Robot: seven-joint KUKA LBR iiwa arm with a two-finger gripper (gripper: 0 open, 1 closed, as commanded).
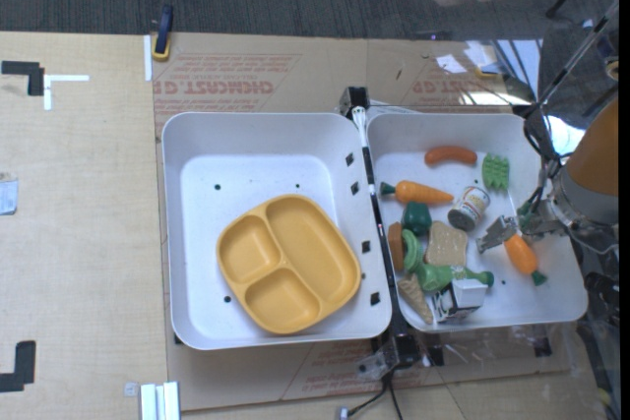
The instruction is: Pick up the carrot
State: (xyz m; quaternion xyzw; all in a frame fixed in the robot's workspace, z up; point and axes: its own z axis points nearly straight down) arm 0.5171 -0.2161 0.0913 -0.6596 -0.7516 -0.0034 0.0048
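Observation:
An orange carrot point(425, 193) with a green top pointing left lies in the right bin point(561, 305), just below an orange-red sausage point(451, 154). A second, shorter orange carrot-like piece point(521, 254) with a green end lies near the bin's right wall. My gripper point(500, 233) hangs low over the right side of this bin, right beside the upper left end of that shorter piece. I cannot tell whether it touches it. The grey arm with its orange band point(600, 162) comes in from the right.
Between the two carrots are a small can point(470, 208), a green ridged toy point(496, 172), a slice of bread point(447, 246), green vegetables point(415, 217) and a small carton point(459, 300). The left bin point(187, 211) holds a yellow divided plate point(287, 263).

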